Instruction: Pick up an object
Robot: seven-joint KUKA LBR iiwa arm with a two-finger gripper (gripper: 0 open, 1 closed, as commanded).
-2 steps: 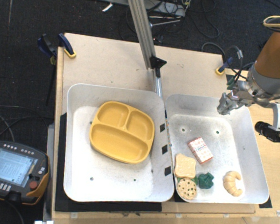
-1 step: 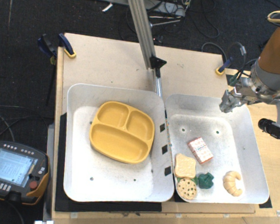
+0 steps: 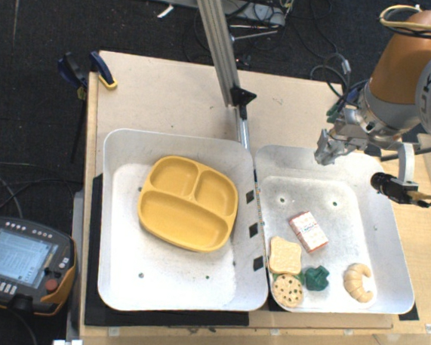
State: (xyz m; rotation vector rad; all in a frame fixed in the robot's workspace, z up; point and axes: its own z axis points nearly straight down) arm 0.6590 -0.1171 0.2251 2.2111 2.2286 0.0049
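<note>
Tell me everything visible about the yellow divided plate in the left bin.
The yellow divided plate is a rounded-square tray, apparently plastic, with three compartments: two smaller ones at the far side and one long one along the near side, separated by raised ridges. Nothing lies in it. It rests flat and upright on the floor of the left bin, turned slightly askew, toward the bin's far right part. Nothing else touches it.

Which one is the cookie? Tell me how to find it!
Look in the right white bin, down at its near edge where the food toys sit in a row. The cookie is at the left end, just below the slice of bread and beside the green toy. It's the round one covered in dark dots.
</note>
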